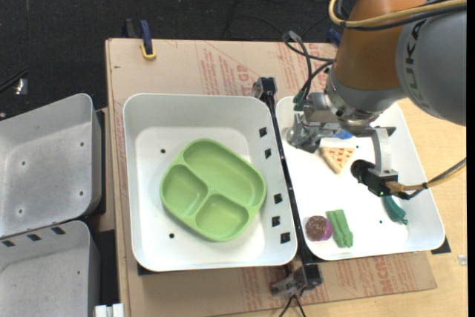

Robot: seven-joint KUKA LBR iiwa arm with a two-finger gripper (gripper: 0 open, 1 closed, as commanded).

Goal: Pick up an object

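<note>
Overhead, the grey arm (415,33) with its orange band reaches in from the right and hangs over the right bin (423,230). Its gripper (304,131) sits low at that bin's upper left corner, close to the divider between the two bins; whether it is open or closed cannot be told from this angle. Just beside it, to the right, lies a pale wedge with red dots (338,157) (shaped like a pizza slice), apart from the gripper. Nearer the front edge of the same bin rest a purple round object (318,227) and a green ridged piece (341,228), side by side, almost touching. A teal item (395,210) lies further right. The left bin (148,122) holds a green divided plate (213,189), tilted slightly on the cardboard-covered tabletop (193,63).
</note>
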